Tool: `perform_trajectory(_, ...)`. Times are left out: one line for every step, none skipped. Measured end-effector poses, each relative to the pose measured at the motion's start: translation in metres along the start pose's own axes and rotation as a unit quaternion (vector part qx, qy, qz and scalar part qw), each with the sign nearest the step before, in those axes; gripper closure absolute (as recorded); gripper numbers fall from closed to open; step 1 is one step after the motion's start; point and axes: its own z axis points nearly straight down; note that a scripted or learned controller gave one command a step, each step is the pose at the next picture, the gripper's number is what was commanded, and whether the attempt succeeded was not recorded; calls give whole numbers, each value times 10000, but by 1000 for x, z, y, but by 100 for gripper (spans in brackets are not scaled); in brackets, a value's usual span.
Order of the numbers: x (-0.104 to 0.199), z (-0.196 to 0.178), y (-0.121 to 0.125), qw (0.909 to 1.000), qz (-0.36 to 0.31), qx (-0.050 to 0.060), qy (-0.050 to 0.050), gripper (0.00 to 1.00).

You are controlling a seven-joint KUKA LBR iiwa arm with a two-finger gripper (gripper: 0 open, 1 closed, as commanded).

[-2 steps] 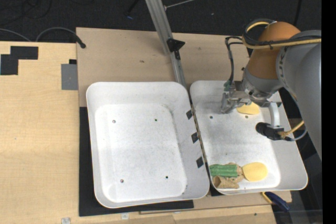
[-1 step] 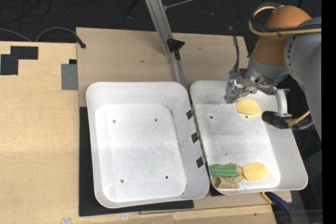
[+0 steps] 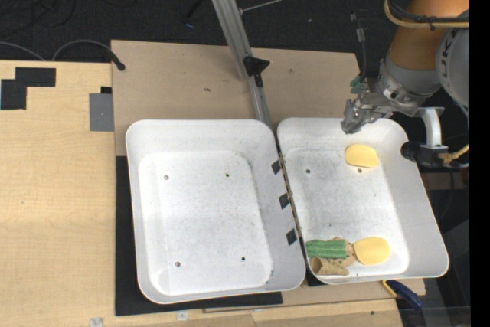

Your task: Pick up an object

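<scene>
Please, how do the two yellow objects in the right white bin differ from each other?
The upper flat yellow oval piece lies alone near the bin's far end, just below the gripper; the lower yellow oval piece lies at the near end, touching a green object and a tan object. Both are similar in colour, size and shape, and rest in the right white bin.

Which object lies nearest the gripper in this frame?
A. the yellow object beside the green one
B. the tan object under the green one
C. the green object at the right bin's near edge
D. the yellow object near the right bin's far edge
D: the upper yellow object sits just below the gripper; the green object, tan object and second yellow object cluster at the bin's near edge.
</scene>
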Motion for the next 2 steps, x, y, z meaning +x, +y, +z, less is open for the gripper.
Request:
perform_trajectory(-2,-36,1,10000,-4,10,3,100)
perform_trajectory(53,-25,8,10000,-13,39,19,100)
